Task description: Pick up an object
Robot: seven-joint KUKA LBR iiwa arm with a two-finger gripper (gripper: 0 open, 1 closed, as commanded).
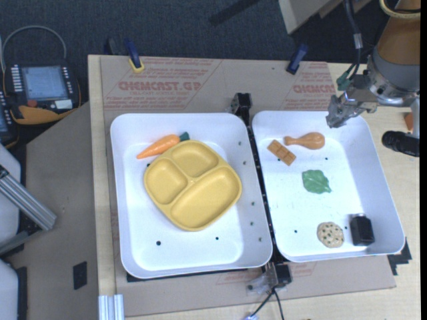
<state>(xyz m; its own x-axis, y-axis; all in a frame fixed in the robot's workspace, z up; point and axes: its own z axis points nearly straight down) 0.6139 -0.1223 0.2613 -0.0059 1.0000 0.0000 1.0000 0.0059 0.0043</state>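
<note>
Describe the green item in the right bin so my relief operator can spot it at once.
Look in the right bin, the one nearer the arm. Near its middle lies a leaf, below the drumstick and above the cookie; it is that bin's only green thing.

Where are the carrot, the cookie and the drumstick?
carrot (157, 146): camera view, middle of its orange body, left bin.
cookie (329, 234): camera view, centre of its face, right bin.
drumstick (307, 140): camera view, on the thick meaty end, right bin.

Plate (193, 193) in left bin (123, 179) (carrot (158, 146) just behind it).
</note>
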